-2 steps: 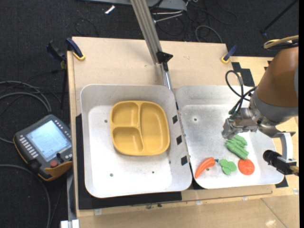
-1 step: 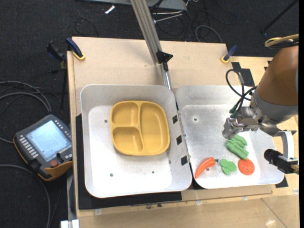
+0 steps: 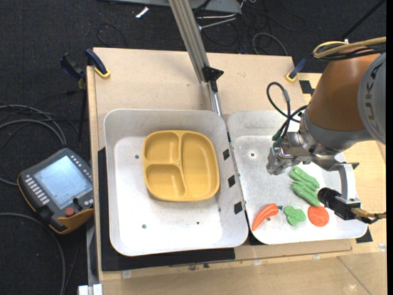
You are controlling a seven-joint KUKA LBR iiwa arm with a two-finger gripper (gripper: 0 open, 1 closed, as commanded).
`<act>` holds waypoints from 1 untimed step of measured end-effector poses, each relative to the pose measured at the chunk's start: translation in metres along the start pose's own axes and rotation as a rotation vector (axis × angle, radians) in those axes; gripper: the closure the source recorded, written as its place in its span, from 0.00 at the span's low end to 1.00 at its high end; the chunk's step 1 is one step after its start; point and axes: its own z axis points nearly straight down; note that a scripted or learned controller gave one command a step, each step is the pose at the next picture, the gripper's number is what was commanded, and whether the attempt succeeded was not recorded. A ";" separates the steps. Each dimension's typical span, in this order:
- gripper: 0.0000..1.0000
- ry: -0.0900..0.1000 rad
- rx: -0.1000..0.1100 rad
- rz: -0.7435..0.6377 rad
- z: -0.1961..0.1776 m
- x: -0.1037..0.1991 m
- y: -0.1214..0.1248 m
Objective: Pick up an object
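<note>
Toy vegetables lie in the right bin [image 3: 245,141]: an orange carrot [image 3: 264,214] near the front left corner, a small green piece [image 3: 295,216] beside it, a red tomato [image 3: 318,216] further right, and a long green pod [image 3: 305,185] behind them. My gripper [image 3: 278,162] hangs over the middle of that bin, just left of the green pod and above the carrot's far side. Nothing shows between its fingers.
The left bin [image 3: 123,183] holds a yellow three-compartment plate [image 3: 181,165]. A metal pole [image 3: 191,32] slants over the bench from the back. Clamps sit at the bench's back corners, and a teach pendant [image 3: 58,189] lies off the bench to the left.
</note>
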 end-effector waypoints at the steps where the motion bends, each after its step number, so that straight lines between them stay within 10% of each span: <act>1: 1.00 0.000 0.000 0.000 -0.008 0.050 0.014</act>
